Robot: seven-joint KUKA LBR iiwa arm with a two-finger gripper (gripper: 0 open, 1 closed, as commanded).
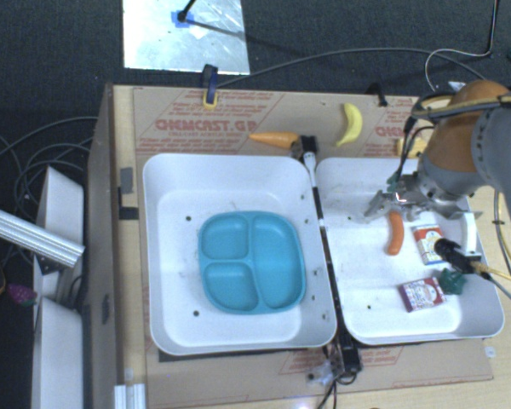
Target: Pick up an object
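One orange sausage (394, 233) lies in the right bin (358, 301), in its upper middle part, standing nearly straight up and down as the camera sees it. My claw (391, 203) hangs right over the sausage's upper end, so close that I cannot tell whether the two touch. Whether the claw is released or clenched I cannot tell either, and nothing shows as grasped in it. My arm (485, 143) comes in from the right, over the bin's far right corner.

Just to the right of the sausage lies a small box (427, 244), red and white, apart from it by a narrow strip of white floor. Nearer the camera, toward the bin's front right, a dark red packet (421, 294) lies flat and a little tilted. Beside it to the right is a small green thing (452, 281), too small to make out.

The left bin (175, 228) sits edge to edge with the right one. It bears a blue plate (251, 258) with three compartments, set in the middle of its floor.

Both bins rest on a cardboard sheet (196, 113) with red print. Behind the bins, on that cardboard, lie a carrot (274, 140) near the seam between the two bins and a banana (351, 123) behind the right bin, well apart from each other. Farther back on the dark floor lies a shiny foil sheet (186, 24).
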